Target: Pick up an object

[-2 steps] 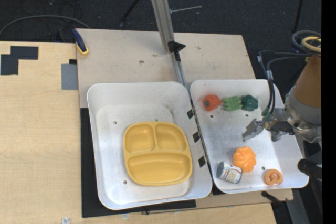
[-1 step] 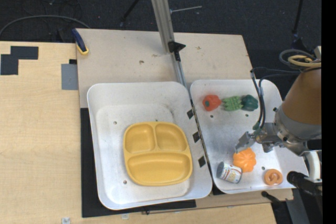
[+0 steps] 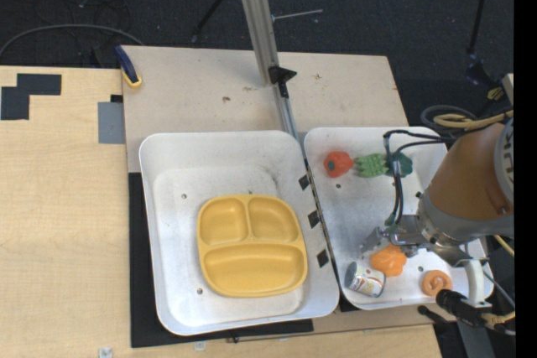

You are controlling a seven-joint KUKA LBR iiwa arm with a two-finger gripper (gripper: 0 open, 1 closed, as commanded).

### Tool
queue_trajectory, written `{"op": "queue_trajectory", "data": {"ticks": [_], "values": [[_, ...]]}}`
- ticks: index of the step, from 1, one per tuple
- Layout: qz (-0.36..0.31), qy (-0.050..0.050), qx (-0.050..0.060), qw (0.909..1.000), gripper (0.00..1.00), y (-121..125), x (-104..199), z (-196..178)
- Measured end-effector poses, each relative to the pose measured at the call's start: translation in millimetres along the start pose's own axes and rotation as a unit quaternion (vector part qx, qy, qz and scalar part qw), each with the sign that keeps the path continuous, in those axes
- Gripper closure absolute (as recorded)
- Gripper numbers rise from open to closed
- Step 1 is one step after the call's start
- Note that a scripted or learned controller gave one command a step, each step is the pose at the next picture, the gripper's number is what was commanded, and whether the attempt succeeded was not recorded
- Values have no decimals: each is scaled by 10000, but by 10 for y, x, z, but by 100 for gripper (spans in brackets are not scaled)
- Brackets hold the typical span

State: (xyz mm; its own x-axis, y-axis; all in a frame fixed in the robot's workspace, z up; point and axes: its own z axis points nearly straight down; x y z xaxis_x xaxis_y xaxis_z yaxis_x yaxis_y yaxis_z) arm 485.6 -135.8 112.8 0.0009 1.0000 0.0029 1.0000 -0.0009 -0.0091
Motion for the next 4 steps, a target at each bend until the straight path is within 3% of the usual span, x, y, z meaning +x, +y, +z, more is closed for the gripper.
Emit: {"op": "queue_trajectory", "data": {"ticks": [1, 2, 4], "values": [[-3, 2, -37, 10000, 0, 14, -5, 210], [19, 4, -58, 10000, 100, 28, -11, 100], [-13, -20, -66, 10000, 100, 42, -94, -1046]]}}
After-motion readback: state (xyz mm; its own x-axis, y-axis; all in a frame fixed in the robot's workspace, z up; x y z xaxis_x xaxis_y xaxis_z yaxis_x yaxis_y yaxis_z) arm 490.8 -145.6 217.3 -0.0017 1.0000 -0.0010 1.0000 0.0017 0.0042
